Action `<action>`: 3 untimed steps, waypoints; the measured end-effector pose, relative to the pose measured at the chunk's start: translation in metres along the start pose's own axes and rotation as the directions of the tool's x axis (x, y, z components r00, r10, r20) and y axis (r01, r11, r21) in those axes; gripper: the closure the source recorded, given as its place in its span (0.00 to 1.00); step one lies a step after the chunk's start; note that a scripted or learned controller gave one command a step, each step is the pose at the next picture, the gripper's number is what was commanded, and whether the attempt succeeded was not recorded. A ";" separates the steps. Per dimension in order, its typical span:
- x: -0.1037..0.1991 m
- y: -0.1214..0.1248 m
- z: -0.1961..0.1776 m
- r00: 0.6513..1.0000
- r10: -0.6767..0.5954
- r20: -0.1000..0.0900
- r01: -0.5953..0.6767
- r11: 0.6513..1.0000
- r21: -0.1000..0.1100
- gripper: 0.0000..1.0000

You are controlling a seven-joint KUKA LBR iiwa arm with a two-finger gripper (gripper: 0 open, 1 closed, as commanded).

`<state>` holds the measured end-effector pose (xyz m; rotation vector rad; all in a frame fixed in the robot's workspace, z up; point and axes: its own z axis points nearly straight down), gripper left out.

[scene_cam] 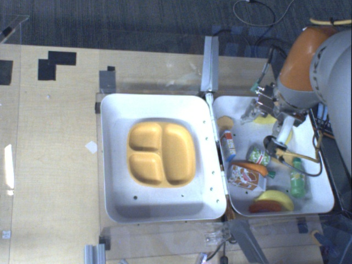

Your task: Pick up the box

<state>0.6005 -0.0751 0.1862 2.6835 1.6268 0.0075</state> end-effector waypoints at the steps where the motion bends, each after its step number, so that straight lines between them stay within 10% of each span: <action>1: -0.014 0.011 0.096 0.999 -0.054 0.000 0.054 0.999 0.002 0.00; 3: -0.002 0.024 0.098 0.932 0.364 -0.002 -0.364 0.932 -0.001 0.00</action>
